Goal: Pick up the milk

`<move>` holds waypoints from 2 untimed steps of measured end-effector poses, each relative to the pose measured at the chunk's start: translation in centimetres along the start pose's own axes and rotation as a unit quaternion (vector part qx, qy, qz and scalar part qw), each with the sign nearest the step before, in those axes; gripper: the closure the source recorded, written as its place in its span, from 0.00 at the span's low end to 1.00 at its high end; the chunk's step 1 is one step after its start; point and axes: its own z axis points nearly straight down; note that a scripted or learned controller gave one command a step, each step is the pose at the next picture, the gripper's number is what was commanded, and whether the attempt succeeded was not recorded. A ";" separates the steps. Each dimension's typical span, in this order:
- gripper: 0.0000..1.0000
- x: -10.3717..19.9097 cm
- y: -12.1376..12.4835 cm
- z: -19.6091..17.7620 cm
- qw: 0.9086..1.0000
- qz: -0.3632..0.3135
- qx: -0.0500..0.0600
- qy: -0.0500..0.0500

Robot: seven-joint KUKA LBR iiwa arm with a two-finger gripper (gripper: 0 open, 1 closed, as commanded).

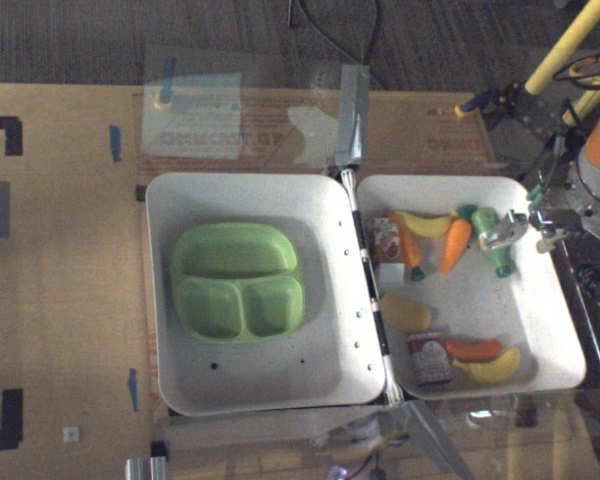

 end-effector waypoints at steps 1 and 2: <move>0.00 -0.3 -0.8 5.3 0.999 -0.046 0.000 0.000; 0.00 -0.3 -0.8 5.3 0.999 -0.046 0.000 0.000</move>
